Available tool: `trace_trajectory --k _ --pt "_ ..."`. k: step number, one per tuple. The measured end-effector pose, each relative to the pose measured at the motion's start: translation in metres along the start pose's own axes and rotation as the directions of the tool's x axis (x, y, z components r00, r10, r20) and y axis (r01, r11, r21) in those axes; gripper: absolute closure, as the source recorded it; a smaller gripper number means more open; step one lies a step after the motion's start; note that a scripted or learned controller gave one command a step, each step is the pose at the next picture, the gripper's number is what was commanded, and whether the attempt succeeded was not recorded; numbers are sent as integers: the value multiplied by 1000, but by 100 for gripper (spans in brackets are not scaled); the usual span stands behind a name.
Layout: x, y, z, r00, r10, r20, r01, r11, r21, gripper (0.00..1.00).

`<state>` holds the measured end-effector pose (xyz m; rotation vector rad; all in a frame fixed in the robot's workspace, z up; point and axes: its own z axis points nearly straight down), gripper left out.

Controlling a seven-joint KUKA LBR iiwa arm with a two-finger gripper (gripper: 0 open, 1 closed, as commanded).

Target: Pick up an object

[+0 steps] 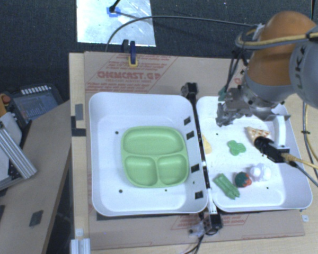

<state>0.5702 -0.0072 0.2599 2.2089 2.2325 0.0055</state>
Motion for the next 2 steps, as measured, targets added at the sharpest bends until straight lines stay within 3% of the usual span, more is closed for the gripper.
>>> trace_trajectory --k 2 --pt "98 16 26 1000 1 0 -1 1000 2 100"
